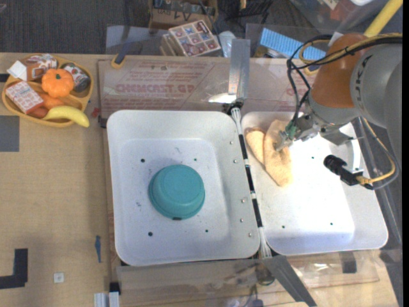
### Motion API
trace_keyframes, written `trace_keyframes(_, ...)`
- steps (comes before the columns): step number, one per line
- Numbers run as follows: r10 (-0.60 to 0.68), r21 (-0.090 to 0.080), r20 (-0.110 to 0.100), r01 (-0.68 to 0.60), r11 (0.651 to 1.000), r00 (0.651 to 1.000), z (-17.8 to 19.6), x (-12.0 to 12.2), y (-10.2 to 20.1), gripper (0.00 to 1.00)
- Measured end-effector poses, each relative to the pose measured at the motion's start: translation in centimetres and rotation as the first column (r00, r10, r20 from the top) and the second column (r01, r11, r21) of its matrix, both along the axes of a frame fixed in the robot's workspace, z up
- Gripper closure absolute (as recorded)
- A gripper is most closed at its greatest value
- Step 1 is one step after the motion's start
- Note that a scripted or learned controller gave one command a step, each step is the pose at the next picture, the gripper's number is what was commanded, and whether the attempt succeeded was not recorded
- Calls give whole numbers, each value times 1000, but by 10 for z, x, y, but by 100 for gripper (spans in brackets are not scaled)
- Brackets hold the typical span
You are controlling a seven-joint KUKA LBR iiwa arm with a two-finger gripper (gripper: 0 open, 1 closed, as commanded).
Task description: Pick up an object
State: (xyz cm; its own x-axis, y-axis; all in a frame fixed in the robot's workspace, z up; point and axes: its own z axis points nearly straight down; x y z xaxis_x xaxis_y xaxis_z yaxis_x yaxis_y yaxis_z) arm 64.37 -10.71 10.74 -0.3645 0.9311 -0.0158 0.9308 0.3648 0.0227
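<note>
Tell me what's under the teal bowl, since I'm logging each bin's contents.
The teal bowl sits upside down on the left bin's white floor. Whatever might lie beneath it is covered, so that cannot be told.

The scene is evenly and fairly brightly lit from above. A strong glare patch is seen on the clear plastic sheet [220,96] behind the bins. Soft, short shadows are cast under the teal bowl [177,191]. The whole frame is slightly soft and grainy.
</note>
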Motion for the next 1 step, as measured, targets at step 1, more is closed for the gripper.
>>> trace_keyframes(1,498,2,-22,-499,867,867,78,9,49,100)
